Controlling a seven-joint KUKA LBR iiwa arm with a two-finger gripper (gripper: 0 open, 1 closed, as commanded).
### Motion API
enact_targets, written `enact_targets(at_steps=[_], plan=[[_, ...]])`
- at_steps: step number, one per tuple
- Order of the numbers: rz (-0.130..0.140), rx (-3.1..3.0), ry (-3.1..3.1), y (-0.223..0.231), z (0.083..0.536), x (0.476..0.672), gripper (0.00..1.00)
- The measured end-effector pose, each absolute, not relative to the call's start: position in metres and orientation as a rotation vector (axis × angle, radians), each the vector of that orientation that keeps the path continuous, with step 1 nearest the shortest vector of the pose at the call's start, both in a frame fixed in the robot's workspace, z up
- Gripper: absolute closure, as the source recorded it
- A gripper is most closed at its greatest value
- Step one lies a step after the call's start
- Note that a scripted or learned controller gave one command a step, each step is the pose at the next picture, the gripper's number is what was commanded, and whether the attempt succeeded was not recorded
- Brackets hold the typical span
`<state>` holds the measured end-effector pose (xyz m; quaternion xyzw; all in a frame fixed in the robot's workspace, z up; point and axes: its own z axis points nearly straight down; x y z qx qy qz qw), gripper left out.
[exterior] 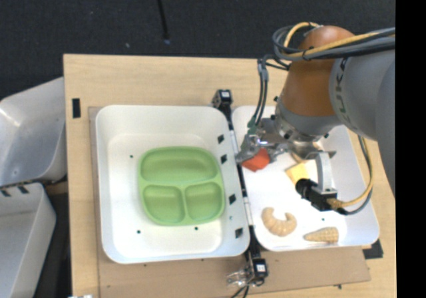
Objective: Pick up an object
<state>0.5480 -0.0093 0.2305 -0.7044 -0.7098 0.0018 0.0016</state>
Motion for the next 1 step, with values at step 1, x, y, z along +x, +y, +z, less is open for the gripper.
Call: enact_targets(at_steps=[1], plan=[[0.006, -2.211, -2.228, 0.0419, 0.2223, 0.5531, 1.0]])
